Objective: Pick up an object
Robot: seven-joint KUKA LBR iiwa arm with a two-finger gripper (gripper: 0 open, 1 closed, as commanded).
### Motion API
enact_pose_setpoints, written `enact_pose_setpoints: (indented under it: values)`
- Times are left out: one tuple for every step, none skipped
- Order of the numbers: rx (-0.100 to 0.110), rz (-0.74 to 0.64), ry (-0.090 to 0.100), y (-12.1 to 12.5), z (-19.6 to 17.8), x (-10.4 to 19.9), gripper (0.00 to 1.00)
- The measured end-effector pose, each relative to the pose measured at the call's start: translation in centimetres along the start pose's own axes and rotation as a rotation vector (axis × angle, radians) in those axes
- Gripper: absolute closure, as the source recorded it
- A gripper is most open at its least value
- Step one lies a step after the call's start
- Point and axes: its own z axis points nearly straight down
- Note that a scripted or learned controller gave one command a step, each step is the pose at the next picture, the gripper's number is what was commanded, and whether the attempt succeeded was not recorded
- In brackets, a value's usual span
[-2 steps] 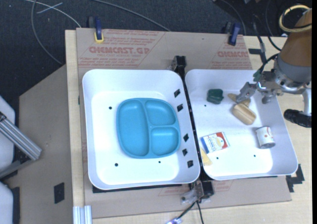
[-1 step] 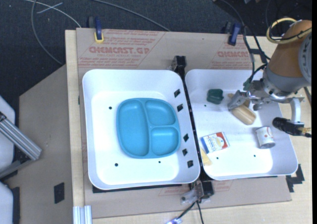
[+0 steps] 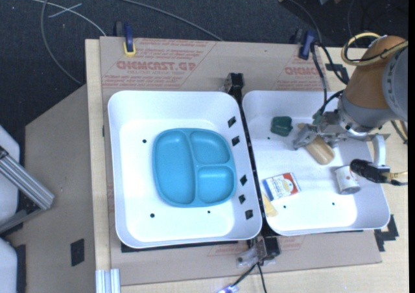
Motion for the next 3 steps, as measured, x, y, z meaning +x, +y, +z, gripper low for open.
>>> enact_pose_setpoints:
  values:
    - [-0.004, 0.0, 0.0, 0.1, -1.3, 0.0, 1.0]
    - [-0.01, 0.0, -0.003, 1.1, -6.8, -0.6, 1.0]
    - [-0.01, 0.001, -0.004, 0.6, -12.3, -1.4, 1.0]
